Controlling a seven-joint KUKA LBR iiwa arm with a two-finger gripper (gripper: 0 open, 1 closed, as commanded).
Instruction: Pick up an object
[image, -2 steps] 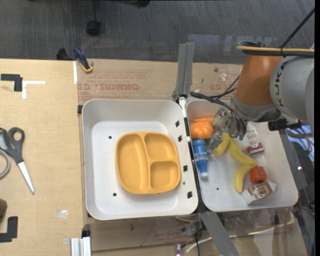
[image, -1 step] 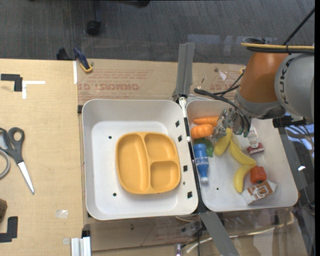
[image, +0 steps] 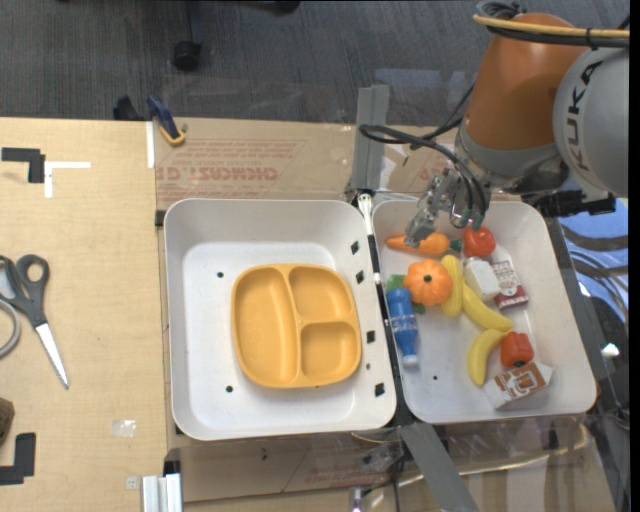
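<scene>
Poised low over the far end of the right bin, gripper just above the toy carrot, apparently lined up for it amid crowded fruit; finger spread impossible to tell.

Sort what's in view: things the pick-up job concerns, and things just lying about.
Job: gripper; right bin with carrot, tomato, pumpkin, bananas, blue bottle, cartons.
Lying about: yellow divided plate in left bin, scissors.
</scene>
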